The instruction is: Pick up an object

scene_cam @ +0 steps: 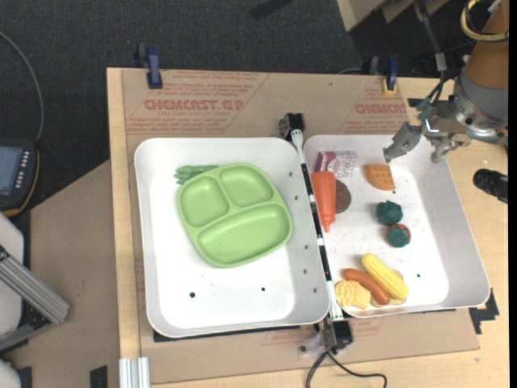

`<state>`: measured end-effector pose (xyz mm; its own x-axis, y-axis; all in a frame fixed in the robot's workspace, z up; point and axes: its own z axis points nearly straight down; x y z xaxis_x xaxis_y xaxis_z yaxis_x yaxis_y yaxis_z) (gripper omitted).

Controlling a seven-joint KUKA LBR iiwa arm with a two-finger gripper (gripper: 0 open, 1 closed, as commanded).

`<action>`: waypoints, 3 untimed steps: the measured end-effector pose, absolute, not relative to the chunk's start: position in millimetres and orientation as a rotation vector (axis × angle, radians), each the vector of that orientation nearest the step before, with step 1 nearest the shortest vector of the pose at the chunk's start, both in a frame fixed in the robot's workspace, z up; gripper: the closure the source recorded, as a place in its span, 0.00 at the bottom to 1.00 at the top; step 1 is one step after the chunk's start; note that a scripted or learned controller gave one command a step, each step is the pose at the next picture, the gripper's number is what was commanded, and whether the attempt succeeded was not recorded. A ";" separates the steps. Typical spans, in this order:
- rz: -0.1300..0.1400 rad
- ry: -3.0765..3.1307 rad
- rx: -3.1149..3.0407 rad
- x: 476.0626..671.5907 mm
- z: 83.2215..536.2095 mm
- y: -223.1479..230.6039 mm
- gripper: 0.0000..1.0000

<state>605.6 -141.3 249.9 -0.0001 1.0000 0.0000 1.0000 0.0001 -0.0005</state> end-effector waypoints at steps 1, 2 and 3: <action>0.008 -2.216 -2.218 627.8 75.7 -165.0 0.00; 0.012 -2.225 -2.212 666.2 85.0 -156.4 0.00; -0.001 -2.225 -2.221 667.3 96.1 -155.9 1.00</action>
